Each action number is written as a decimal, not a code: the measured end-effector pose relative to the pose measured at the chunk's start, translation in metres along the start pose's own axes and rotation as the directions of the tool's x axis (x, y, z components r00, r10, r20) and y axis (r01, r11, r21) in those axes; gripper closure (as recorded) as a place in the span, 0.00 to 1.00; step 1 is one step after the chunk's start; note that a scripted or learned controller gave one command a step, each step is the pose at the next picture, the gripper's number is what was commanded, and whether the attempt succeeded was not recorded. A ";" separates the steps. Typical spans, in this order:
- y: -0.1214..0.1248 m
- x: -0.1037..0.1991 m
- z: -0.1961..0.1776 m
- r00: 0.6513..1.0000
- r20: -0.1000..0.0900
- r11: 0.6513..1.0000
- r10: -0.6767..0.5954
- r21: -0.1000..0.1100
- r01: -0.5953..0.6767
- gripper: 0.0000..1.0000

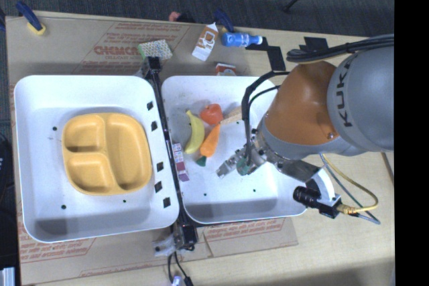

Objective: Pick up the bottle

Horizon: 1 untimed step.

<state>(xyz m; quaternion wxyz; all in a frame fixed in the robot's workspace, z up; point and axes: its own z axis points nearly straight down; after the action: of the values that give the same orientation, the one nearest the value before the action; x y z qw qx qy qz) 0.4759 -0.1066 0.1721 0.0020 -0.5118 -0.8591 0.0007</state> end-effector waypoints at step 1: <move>-0.004 -0.010 -0.062 0.947 0.006 0.947 -0.320 -0.002 0.320 1.00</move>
<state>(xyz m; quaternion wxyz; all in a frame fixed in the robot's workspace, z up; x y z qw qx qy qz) 0.4772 -0.1173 0.2336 -0.0008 -0.3657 -0.9307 0.0005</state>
